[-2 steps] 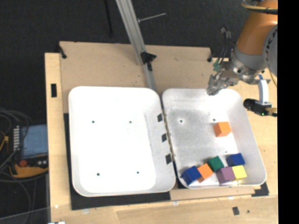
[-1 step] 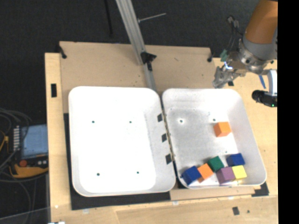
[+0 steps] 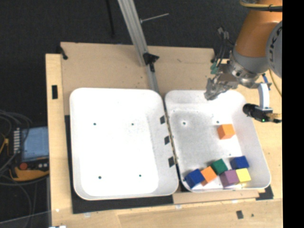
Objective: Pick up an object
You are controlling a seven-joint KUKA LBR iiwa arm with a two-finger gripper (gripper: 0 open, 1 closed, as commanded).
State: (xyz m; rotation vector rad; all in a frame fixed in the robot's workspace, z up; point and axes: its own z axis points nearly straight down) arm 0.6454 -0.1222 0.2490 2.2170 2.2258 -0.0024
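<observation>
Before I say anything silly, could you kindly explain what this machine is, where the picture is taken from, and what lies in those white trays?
This is one picture from a fixed camera above a bench, looking down at a slant. The grey and orange machine at the right is a robot arm. Its hand hangs over the far edge of the right bin, and nothing is visible in it. Two shallow white bins sit side by side. The right bin holds small blocks: one orange block alone near the middle, and a cluster along the near edge with two blue, one orange, one green, one purple and one yellow. The left bin shows just a few small dark dots. The job is to pick up one block; none is lifted yet.
</observation>
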